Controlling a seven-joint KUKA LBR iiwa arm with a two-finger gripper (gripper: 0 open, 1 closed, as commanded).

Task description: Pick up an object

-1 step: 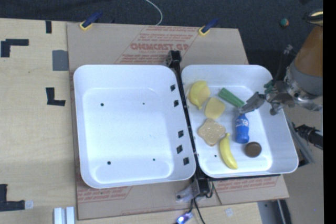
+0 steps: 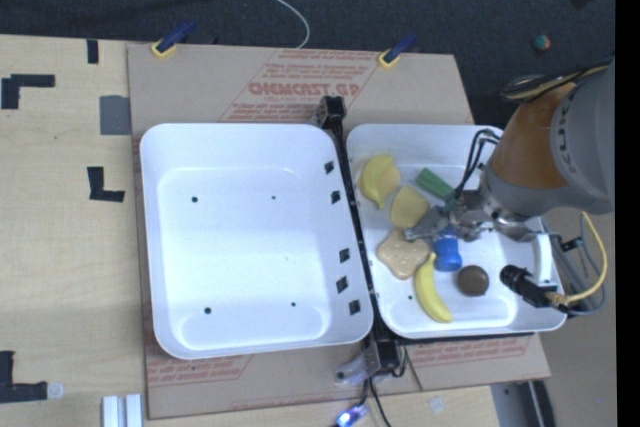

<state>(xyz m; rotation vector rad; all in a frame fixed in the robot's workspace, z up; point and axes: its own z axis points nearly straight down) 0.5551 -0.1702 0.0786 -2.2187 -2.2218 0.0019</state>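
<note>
The right bin (image 2: 400,320) holds a cluster of small objects. A yellow rounded piece (image 2: 378,179) lies at its upper left, with a paler yellow block (image 2: 408,207) just below it. A tan bread-like piece (image 2: 399,256) sits lower, beside a yellow banana (image 2: 431,293). There is also a green stick (image 2: 434,183), a blue object (image 2: 447,253) and a brown ball (image 2: 472,281). My gripper (image 2: 445,225) reaches in from the right, low over the bin, its tips just above the blue object and next to the pale yellow block.
The left bin (image 2: 160,155) lies beside the right one on a cardboard sheet (image 2: 290,85). A black clip (image 2: 331,110) marks the top of the divide between the bins. The arm's orange band (image 2: 530,145) and cables hang over the right bin's right edge.
</note>
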